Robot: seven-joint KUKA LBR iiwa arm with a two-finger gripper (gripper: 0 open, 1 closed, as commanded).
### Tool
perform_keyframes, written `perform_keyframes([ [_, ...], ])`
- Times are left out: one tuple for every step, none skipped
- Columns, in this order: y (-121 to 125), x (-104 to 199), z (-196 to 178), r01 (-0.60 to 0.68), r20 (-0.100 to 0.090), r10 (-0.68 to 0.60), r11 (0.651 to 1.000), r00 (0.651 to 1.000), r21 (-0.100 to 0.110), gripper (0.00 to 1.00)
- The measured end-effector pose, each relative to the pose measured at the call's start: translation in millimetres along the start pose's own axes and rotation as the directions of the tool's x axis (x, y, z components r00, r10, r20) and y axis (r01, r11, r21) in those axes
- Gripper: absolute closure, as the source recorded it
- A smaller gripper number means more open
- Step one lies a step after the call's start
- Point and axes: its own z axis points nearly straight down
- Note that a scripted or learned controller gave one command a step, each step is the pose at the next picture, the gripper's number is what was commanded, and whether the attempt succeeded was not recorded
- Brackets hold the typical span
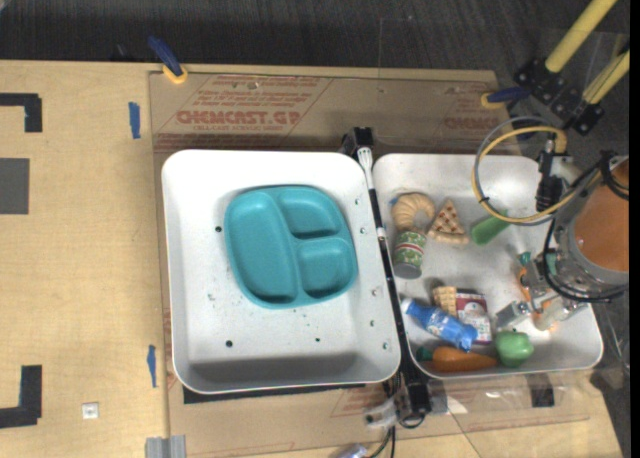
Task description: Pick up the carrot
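Note:
The carrot [464, 360] is orange with a green stem end and lies flat along the front wall of the right bin [585, 351]. The gripper [538, 304] hangs low over the right side of that bin, below the arm's orange band [606, 231]. It is up and to the right of the carrot, with a round green fruit [513, 347] between the two. Nothing from the bin shows in the gripper.
The right bin also holds a bread roll [412, 210], a pizza slice [450, 223], a small can [408, 253], a green piece [490, 230], a blue bottle [437, 321] and a snack pack [468, 305]. A teal divided plate [291, 243] sits in the left bin [195, 326].

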Motion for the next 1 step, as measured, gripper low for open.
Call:
perform_keyframes([
  [0.4, -1.1, 0.2, -0.032, -0.007, 0.032, 0.999, 0.999, -0.002, 0.0],
])
